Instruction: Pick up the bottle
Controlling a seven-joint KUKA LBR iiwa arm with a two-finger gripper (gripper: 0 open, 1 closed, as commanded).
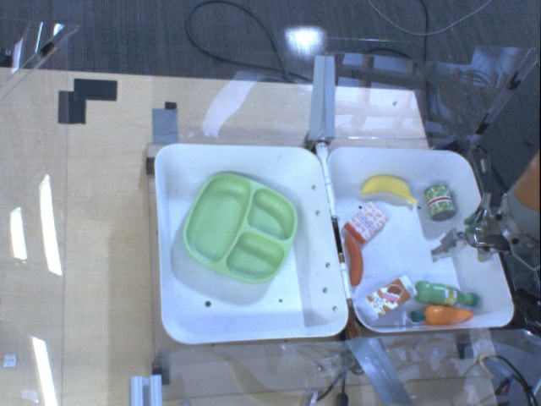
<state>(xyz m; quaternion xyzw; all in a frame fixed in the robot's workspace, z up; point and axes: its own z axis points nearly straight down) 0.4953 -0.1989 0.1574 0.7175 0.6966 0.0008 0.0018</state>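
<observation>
The gripper (pixel 463 242) sits at the right bin's (pixel 397 163) right edge, its arm cut off there. Its fingers look spread apart, gripping nothing. The green bottle (pixel 445 294) lies near the carrot (pixel 448 315).

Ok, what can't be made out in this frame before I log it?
- Gripper: fingers small and blurred; open or shut unclear.
- Arm: cut off by the right edge.
- Bottle: label too small to read.
- Can and cartons: print illegible.
</observation>
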